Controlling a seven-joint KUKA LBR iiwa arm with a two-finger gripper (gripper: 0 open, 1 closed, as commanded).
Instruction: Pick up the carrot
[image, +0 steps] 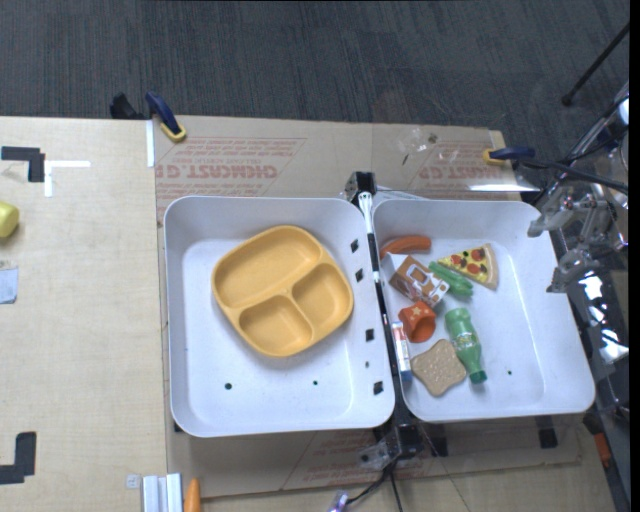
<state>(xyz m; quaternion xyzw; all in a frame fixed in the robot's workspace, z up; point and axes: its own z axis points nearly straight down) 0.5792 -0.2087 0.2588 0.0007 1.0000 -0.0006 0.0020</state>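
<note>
Bread slice (439, 367) lying nearest you, just below carrot (417, 321); you're seeing gripper (580, 255) waiting right of carrot, grip state untellable.

One camera looks down at a slant from above the bench (80, 330), far enough to take in both bins, left (190, 330) and right (545, 350), mid-frame.

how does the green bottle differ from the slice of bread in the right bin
The green bottle is green and long, lying on its side with one end toward the bin's near edge; the slice of bread is tan, flat and squarish. The bottle looks rounded and glossy, the bread matte and speckled. Both lie in the right bin, side by side, seemingly touching.
</note>
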